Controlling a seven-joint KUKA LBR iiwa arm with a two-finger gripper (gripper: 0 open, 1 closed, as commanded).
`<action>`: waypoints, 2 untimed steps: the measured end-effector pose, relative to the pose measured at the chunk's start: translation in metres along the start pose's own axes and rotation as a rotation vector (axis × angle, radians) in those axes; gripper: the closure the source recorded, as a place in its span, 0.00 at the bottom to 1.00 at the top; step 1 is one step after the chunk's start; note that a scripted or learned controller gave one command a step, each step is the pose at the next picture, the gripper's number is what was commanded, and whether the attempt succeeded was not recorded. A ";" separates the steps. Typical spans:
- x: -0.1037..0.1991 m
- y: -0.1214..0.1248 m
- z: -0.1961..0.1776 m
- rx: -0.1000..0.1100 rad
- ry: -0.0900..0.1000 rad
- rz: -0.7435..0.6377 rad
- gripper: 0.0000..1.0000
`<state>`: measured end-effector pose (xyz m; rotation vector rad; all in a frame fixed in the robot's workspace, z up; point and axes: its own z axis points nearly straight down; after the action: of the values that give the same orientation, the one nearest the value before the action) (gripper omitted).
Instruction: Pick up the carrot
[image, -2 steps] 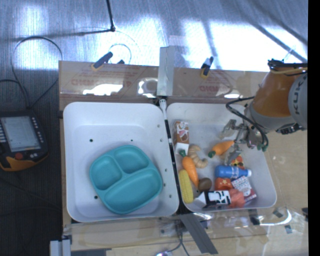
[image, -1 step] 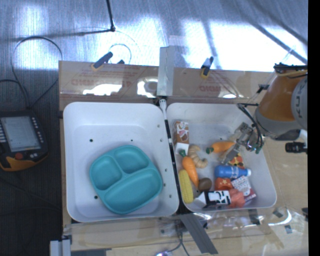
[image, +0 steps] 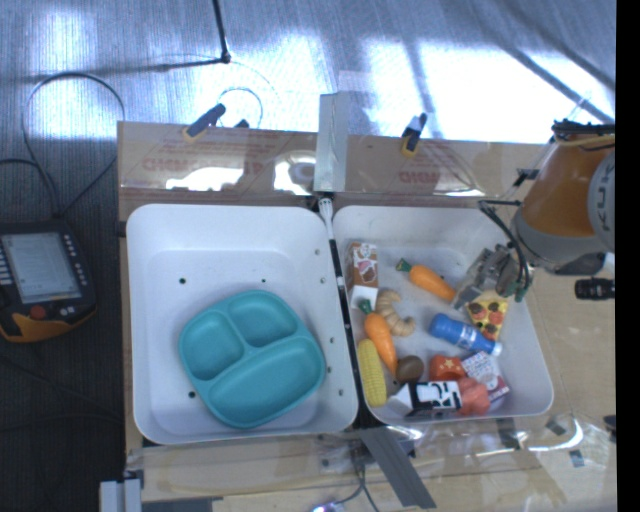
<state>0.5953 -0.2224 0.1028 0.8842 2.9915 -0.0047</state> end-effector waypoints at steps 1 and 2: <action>0.000 0.000 0.001 0.001 0.001 0.000 0.00; 0.036 0.032 0.011 0.003 0.007 0.289 0.00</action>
<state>0.5829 -0.1759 0.0906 1.3080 2.8396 -0.0004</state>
